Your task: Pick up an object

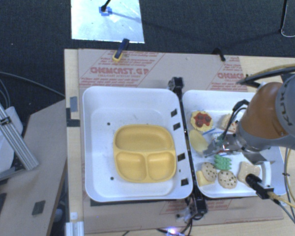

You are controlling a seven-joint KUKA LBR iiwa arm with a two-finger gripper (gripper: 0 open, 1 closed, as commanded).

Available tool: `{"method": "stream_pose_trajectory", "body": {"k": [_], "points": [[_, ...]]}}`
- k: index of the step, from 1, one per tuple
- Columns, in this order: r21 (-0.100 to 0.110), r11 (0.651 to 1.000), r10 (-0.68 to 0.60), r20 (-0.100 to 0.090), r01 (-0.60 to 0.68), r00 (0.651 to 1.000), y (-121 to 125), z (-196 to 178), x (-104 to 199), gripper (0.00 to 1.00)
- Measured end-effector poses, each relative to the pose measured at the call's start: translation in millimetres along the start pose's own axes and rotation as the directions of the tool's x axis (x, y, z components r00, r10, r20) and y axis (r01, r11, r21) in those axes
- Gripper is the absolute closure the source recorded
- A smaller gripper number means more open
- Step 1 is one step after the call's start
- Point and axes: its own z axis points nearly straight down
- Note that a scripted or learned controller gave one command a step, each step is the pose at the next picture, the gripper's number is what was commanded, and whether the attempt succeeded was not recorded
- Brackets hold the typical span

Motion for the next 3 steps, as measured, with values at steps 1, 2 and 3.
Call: {"method": "stream_pose_trajectory", "body": {"k": [1,2,3], "points": [[0.008,1.0,-0.001,-0.004,0.001,1.0,72.9,2.9,-24.1,0.0],[0.02,1.0,0.0,-0.011,0.0,1.0,67.8,-2.6,-21.3,1.0],[0.015,1.0,-0.009,-0.015,0.009,1.0,80.9,-97.8,53.4,1.0]]}}
